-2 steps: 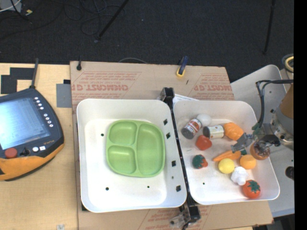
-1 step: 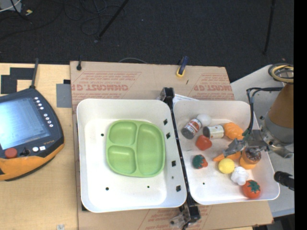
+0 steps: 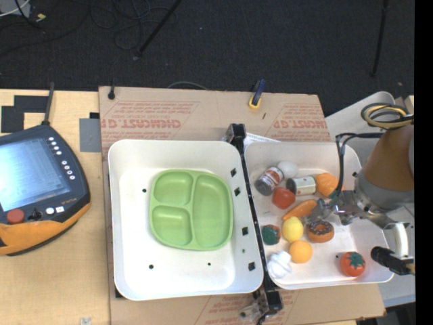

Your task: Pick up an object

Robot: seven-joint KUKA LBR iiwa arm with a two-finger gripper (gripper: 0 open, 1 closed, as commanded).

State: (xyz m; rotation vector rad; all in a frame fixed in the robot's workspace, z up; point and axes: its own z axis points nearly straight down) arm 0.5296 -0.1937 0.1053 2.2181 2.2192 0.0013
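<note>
Pincer (image 3: 323, 212) low in right bin (image 3: 352, 273), over round brown doughnut-like toy (image 3: 319, 231) beside carrot (image 3: 300, 209); finger spread indistinct, cannot tell.

Quick headcount of the bins and the stuff in them

Two white bins: the left bin (image 3: 128, 263) has one green divided plate (image 3: 191, 208), the right bin (image 3: 358, 239) has roughly eleven small toy food pieces, including one lemon (image 3: 292, 229), one tomato (image 3: 352, 264), one can (image 3: 269, 180).
</note>
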